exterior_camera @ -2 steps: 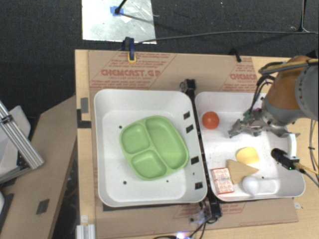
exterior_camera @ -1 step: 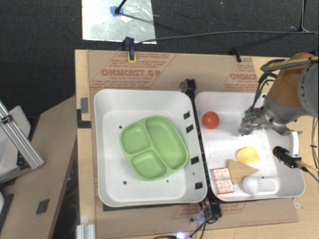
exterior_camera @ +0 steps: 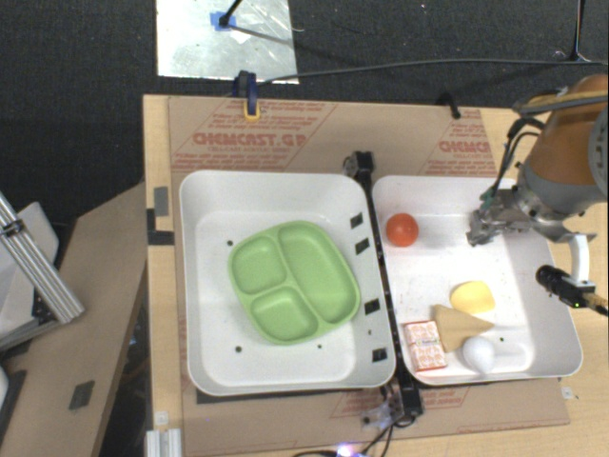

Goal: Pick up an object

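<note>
Gripper (exterior_camera: 482,225) low in the right-hand bin (exterior_camera: 533,298), finger state impossible to tell.
Nearest object, an orange ball (exterior_camera: 402,229) just left of it: probably light, smooth, prone to roll; pinch across its widest part.

Arm (exterior_camera: 571,150) cut off right — tool (exterior_camera: 481,225) fingers unclear.

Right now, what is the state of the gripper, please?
Gripper: over the right bin, away from the orange ball; open or closed cannot be told.
</note>
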Robot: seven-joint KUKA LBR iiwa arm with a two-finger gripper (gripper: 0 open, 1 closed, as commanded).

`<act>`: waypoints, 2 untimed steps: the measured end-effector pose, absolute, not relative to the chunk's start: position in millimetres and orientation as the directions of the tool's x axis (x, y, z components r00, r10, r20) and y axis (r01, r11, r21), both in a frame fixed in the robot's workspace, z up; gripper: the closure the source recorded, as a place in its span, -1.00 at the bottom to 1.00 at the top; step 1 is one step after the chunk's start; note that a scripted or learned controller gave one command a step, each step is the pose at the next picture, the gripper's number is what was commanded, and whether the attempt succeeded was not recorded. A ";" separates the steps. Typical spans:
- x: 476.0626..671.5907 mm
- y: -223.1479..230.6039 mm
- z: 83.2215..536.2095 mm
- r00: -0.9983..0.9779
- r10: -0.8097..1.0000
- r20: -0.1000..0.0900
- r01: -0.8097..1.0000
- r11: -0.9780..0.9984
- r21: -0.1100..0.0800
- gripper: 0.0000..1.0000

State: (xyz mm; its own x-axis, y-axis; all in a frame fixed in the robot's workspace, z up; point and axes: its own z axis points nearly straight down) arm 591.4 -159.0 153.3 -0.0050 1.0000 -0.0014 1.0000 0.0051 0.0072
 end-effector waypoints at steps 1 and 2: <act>602.5 -159.8 203.0 -0.006 1.000 -0.002 1.000 0.006 0.008 1.00; 604.4 -160.1 254.8 -0.006 1.000 -0.002 1.000 0.006 0.008 1.00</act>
